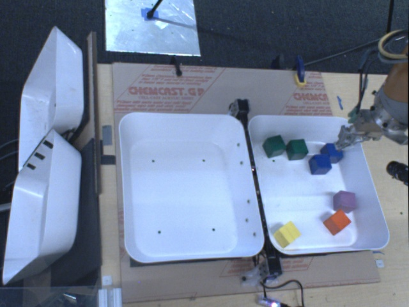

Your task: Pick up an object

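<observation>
Blue blocks (324, 158) lie at the upper right of the right bin (374, 190) — gripper (345, 137) poised just above them, approach stage. Whether its fingers stand apart, you cannot tell. Your next move — descend squarely onto one block, then close

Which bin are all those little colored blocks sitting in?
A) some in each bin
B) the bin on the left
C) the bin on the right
C: the green blocks, blue blocks, purple block, orange block and yellow block all lie inside the right bin, next to the left bin.
</observation>
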